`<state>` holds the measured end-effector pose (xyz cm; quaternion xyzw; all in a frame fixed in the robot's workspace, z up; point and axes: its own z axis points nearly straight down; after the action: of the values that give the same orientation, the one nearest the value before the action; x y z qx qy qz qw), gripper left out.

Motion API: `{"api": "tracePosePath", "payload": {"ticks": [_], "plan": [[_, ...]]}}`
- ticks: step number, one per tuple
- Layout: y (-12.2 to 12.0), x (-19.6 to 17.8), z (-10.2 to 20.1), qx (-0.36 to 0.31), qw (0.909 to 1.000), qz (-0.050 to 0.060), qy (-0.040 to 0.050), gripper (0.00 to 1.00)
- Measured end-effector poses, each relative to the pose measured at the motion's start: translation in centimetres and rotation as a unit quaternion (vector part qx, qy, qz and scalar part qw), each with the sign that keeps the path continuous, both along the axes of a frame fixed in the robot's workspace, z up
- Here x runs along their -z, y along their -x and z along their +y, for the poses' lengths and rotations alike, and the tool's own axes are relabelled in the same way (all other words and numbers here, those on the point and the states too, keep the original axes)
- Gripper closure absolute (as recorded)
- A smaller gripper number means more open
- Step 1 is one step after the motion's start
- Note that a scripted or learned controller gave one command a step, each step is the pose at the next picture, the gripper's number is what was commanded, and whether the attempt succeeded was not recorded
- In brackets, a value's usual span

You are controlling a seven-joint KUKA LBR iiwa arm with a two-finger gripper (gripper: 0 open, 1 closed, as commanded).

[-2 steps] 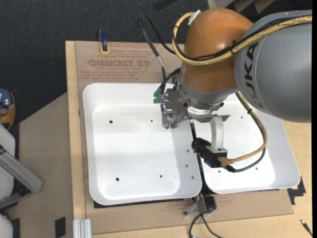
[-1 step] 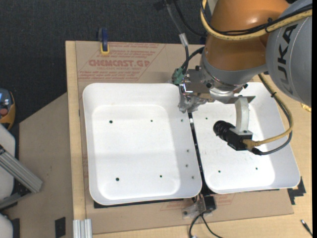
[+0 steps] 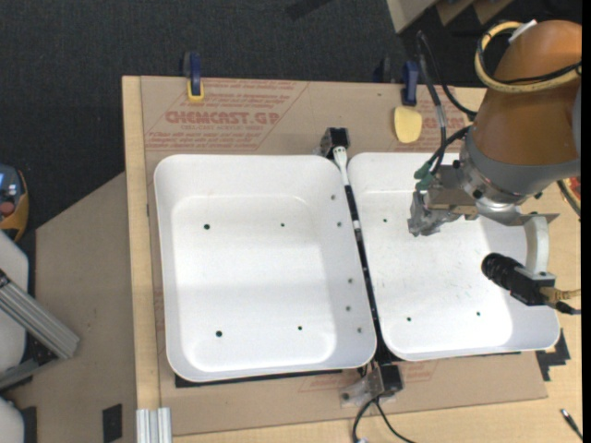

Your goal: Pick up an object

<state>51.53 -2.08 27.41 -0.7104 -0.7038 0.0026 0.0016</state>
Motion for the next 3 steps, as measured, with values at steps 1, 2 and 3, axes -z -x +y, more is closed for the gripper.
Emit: {"api": "tracePosePath", "payload": {"ticks": [1,2,3], "plan": [[-2.9,-0.1,0.6,-0.005,1.0000,-0.004,-0.0004,1.00],[0.2,-17.2,2.8,-0.007,0.9999,-0.013,-0.0017,1.00],[-7.6,-3.0,7.4,-0.007,1.0000,-0.002,-0.0010,1.00]]}}
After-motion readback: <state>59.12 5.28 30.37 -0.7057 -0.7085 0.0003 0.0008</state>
